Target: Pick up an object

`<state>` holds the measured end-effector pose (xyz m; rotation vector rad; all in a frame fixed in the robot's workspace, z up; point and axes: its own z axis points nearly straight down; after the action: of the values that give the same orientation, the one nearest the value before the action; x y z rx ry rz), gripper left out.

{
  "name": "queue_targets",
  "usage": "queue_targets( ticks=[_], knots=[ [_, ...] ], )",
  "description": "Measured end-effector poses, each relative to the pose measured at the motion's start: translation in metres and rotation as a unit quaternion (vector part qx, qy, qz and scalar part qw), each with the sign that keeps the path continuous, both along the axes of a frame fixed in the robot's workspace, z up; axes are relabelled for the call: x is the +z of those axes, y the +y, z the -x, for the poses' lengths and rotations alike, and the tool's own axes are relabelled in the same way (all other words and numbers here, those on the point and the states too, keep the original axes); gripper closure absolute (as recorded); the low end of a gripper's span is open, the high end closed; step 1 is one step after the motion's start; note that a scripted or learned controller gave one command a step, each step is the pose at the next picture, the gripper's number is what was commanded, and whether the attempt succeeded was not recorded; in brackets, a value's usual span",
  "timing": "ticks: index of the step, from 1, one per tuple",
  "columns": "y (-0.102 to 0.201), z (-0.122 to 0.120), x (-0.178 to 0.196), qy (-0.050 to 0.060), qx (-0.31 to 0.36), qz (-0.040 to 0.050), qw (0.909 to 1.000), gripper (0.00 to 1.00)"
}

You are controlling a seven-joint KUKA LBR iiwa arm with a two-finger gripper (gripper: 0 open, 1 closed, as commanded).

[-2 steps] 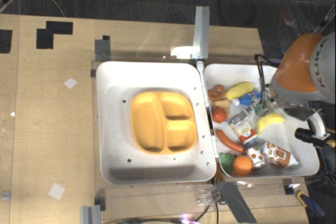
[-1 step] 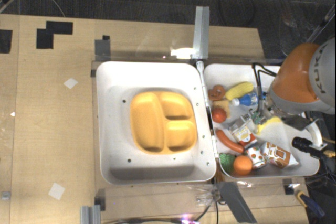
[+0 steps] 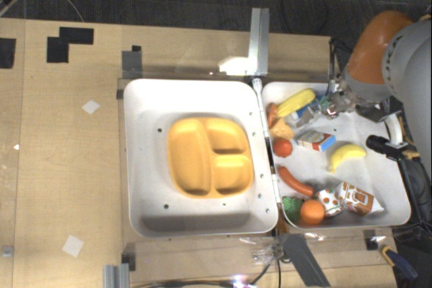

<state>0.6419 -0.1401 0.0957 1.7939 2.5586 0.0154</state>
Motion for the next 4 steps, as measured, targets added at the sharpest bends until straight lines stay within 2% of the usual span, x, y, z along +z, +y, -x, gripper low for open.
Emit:
queue_targets(
  ticks=[1, 2, 3, 4],
  knots=[
    [0.001, -0.015, -0.009, 0.033, 0.019, 0.0014, 0.9993, 0.0],
    [0.043, 0.04, -0.007, 0.006, 0.036, 0.0006, 0.9993, 0.0],
    [0.042, 0.036, 0.008, -0.002, 0.039, 0.0026, 0.9992, 1.0],
    [0.036, 0.036, 0.009, -0.004, 0.036, 0.0068, 0.9993, 0.0]
  ],
)
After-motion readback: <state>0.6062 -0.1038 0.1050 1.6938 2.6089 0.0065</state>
